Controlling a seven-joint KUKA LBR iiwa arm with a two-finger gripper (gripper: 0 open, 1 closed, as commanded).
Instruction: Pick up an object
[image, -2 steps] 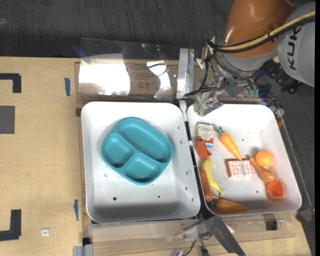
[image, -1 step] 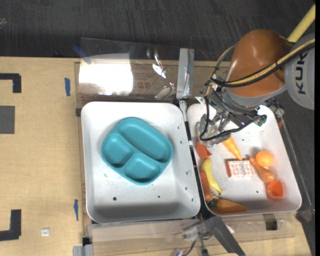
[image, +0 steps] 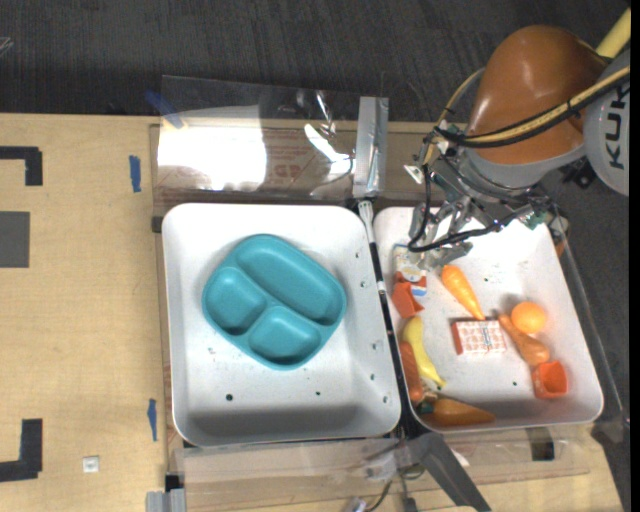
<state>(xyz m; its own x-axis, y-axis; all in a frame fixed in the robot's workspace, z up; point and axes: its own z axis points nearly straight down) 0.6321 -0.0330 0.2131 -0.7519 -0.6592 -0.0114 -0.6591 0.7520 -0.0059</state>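
The arm (image: 545, 95) runs off the top and right edges. Its wrist and cables cover the end effector (image: 440, 235), so its fingertips cannot be made out. The carton's (image: 479, 337) print is too small to read. The bench (image: 70, 300) is cut off at left.

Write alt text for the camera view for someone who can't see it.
A grey and orange robot arm reaches from the right, its gripper low over the far left corner of the right bin, which holds toy food: a carrot, banana, orange and small box. The left bin holds a teal divided plate.
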